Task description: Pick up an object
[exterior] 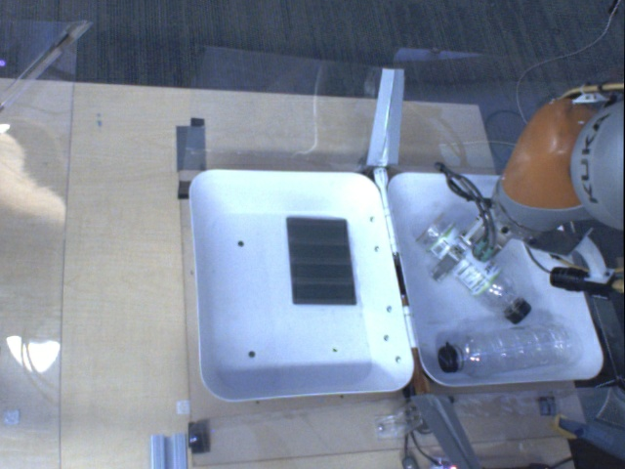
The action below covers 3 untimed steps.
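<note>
The claw (457,252) hung low inside the right bin (420,198), toward its middle, but its clear parts blurred together and I could not tell how it stood. Just at its five o'clock lay a small clear bottle (493,291) with a dark cap. Further toward six o'clock, along the near wall, a larger clear plastic bottle (508,350) lay on its side. At nine o'clock, in the left bin (225,262), a flat dark slab (320,260) rested on the floor, on the wooden surface (117,311).
</note>
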Tool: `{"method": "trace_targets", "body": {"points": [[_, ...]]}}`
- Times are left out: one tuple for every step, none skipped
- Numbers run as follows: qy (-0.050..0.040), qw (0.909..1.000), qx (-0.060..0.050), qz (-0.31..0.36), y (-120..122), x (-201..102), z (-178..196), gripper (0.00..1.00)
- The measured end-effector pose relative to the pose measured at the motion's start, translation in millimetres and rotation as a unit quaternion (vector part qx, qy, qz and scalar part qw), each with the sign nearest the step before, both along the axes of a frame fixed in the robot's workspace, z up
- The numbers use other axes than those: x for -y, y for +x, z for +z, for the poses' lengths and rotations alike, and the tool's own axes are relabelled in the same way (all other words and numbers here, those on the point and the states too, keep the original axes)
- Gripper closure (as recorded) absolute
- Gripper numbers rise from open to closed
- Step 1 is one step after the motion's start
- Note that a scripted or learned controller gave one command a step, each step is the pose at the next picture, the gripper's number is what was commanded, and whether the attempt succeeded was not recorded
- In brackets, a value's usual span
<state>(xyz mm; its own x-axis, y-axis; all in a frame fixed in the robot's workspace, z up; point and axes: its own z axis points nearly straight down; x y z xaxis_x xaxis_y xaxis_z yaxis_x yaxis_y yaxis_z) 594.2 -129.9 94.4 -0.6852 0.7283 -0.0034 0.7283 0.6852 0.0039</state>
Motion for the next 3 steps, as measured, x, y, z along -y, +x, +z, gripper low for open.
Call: {"method": "trace_targets", "body": {"points": [[-0.0003, 0.9997, 0.003, 0.023, 34, 3, -6, 0.00], [0.0003, 0.9996, -0.009, 0.028, 58, -8, -7, 0.00], [-0.0001, 0.9997, 0.003, -0.024, -19, 5, -5, 0.00]]}}
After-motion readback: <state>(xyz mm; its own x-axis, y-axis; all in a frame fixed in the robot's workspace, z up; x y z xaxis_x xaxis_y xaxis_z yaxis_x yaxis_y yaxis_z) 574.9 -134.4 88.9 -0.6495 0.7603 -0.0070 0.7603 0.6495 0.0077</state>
